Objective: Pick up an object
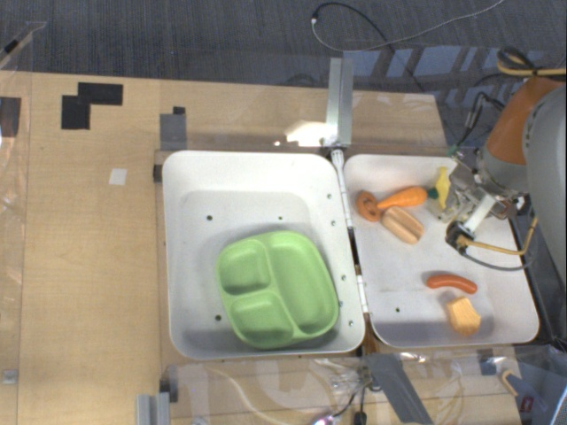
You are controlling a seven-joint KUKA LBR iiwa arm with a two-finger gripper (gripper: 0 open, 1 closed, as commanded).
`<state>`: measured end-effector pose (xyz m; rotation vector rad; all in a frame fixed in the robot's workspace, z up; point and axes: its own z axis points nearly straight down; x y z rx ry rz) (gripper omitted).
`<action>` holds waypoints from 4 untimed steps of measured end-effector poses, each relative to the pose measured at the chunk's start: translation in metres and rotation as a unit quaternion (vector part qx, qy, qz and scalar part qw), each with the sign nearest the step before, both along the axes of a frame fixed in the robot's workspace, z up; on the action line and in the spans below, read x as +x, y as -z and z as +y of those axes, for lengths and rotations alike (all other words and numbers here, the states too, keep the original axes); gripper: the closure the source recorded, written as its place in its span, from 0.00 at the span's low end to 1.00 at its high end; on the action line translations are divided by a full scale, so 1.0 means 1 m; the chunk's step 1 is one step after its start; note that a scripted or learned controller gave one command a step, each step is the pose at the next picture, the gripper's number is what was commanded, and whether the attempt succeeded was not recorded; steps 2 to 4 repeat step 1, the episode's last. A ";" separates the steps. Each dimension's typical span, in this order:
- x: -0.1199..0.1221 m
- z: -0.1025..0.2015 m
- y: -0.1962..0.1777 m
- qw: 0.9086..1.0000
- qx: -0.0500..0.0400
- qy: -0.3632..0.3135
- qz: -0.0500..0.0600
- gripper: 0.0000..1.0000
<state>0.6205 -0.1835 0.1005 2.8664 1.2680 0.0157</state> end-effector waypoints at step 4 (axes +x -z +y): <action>0.017 0.083 -0.104 0.999 0.001 -0.037 0.004 1.00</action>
